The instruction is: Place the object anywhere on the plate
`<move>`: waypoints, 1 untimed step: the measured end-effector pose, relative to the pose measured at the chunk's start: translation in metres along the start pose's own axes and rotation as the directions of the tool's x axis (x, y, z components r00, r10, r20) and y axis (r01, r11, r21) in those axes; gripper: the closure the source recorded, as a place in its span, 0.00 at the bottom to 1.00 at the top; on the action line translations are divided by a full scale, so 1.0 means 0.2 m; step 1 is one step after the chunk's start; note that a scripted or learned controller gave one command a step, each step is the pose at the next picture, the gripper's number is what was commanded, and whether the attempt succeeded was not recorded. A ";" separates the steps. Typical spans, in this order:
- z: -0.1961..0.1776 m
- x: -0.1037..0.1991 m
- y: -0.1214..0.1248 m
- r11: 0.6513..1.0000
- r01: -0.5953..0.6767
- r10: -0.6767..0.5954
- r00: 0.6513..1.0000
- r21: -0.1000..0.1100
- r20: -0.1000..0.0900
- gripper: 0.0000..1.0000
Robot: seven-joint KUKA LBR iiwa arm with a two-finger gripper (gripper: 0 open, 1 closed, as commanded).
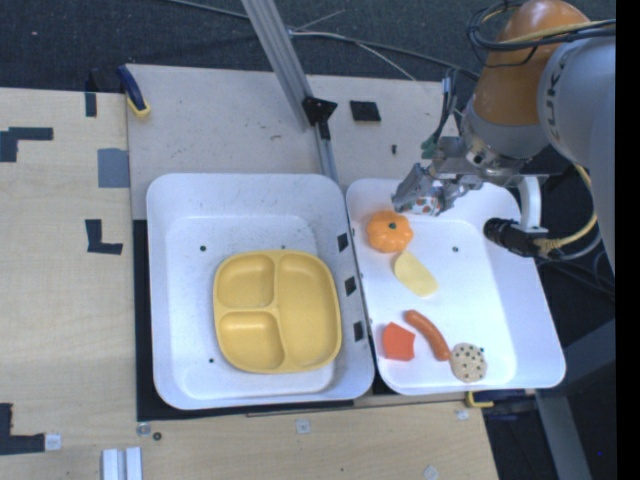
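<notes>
The yellow three-compartment plate (277,310) lies in the left bin (180,268). My gripper (427,192) hangs over the far left corner of the right bin (520,308). A small white and red thing (428,206) shows right at its tip, and whether it is held is unclear. Just in front of it and to the left sits an orange pumpkin (388,232). Nearer the camera lie a pale yellow piece (415,274), a red-orange sausage (428,334), a red block (398,342) and a speckled cookie (467,362).
A grey metal bar (285,58) slants down from the top to the gap between the bins. The arm's body (540,68) and its black cable (515,236) overhang the right bin's far right side. A blue and yellow clamp (133,90) sits at the far left.
</notes>
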State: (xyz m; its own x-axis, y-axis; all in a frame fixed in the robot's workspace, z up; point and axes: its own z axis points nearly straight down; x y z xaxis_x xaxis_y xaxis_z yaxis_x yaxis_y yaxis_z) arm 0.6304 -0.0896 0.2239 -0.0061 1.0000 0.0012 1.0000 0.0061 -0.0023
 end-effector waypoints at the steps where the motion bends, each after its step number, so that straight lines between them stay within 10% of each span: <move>1: 0.04 0.25 -0.04 1.000 -0.001 0.001 1.000 0.001 0.001 1.00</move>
State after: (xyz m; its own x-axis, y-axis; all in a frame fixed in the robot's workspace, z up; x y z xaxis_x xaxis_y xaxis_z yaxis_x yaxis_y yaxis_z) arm 0.6219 -0.0390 0.2154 -0.0056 1.0000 0.0007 1.0000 0.0056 -0.0036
